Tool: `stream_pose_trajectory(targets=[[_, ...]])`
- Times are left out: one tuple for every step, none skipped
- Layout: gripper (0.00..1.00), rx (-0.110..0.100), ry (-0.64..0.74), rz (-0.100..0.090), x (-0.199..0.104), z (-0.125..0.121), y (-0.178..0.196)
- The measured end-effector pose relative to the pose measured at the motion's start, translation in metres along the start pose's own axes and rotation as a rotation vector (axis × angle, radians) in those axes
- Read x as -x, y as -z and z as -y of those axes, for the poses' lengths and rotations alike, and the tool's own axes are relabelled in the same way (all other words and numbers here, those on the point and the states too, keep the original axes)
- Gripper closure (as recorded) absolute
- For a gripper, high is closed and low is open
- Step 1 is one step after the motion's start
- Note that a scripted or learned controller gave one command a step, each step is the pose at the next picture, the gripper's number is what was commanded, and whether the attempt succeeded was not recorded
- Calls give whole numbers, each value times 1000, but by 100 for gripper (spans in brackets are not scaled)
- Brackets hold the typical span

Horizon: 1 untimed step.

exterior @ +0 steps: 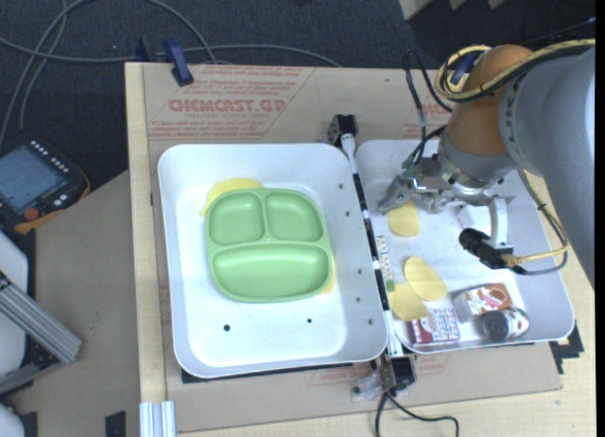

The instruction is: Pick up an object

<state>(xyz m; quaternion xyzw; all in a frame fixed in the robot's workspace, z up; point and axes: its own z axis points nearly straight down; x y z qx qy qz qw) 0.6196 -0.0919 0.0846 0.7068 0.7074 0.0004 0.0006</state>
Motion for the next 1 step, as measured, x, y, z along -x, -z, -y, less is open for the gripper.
stream_pose_trajectory(targets=[[0, 0, 0, 0, 3, 0, 0]])
